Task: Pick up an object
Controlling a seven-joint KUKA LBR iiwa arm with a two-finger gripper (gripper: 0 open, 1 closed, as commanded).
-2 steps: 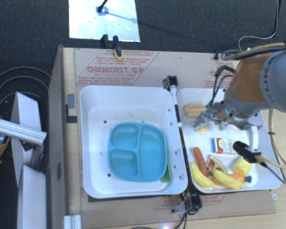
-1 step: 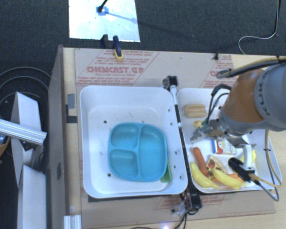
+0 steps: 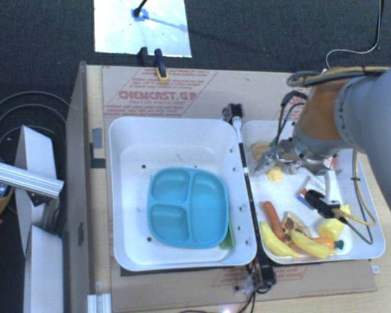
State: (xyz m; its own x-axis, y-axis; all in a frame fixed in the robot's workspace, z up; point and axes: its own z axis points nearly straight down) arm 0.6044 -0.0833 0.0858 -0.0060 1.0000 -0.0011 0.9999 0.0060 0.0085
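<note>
Field note, overhead camera: the arm (image 3: 362, 106) comes in over the right bin (image 3: 260, 194) from its right side, and the hand (image 3: 281, 160) is low over that bin's far-left part. From this angle I cannot tell whether the hand is wide or narrow, and I see nothing clearly held in it. Just at the hand's near side, on the right bin's floor, lies a small yellow piece (image 3: 274, 173); whether the hand touches it I cannot make out. A tan piece (image 3: 259, 151) lies closer to the right bin's far-left corner. Along the right bin's near wall the rest is crowded together: an orange carrot (image 3: 271, 212) lying at a slant, a banana (image 3: 277, 240) just nearward of it, a second banana (image 3: 311, 244) beside that, and a yellow block (image 3: 330, 227) towards the near-right corner. A brownish item among them is too muddled to name. Against the right bin's left wall sits the left bin (image 3: 137, 149), carrying a blue divided plate (image 3: 186, 207) with something green (image 3: 229, 238) tucked at the plate's edge. Both bins rest on the worktop (image 3: 182, 90).
</note>
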